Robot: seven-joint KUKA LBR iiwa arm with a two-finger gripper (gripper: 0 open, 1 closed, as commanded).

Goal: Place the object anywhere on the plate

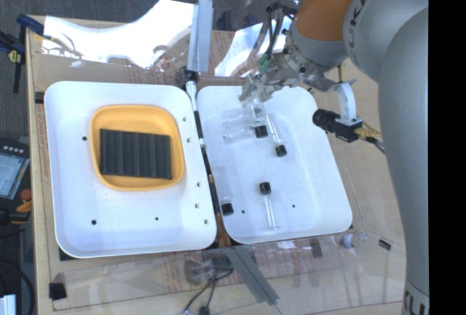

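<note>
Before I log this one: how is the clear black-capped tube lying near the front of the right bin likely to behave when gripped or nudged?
The tube looks round and lies flat on the right bin floor, so a nudge would probably roll it. Its clear, smooth, slim body suggests it is light, stiff and perhaps slippery, so the gripper could squeeze it out sideways.

Two white bins (pixel 73 226) sit side by side on the worktop (pixel 364 262), crumpled white sheets (pixel 138 33) upper left, a metal bar (pixel 200 33) standing between them.
</note>
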